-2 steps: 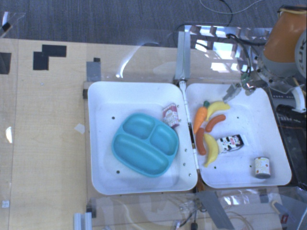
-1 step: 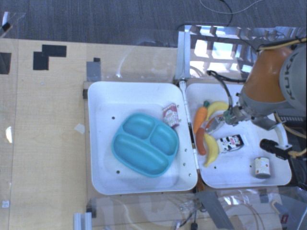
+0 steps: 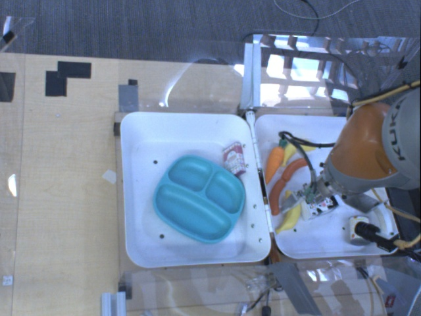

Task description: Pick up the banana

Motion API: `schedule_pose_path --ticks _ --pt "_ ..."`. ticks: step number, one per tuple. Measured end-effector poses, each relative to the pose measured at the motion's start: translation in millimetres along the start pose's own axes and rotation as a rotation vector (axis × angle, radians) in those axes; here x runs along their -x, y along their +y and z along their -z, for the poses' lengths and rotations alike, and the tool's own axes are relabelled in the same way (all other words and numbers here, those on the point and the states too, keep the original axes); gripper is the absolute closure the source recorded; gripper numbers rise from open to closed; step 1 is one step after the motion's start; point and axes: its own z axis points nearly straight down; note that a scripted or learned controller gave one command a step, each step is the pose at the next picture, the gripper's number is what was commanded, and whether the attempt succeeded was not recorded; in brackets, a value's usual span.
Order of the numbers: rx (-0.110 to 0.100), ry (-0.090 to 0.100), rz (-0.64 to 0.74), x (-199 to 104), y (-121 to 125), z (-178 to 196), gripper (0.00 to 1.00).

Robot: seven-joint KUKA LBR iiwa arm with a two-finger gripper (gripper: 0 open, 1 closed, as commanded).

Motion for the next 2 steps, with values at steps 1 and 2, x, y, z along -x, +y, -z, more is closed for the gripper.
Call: schedule_pose_path --ticks 1,2 --pt "0.005 0.001 0.003 -0.6 3.6 10.7 1.0" --pt "-0.014 0.005 -0.423 -19.4 73.7 93.7 1.0"
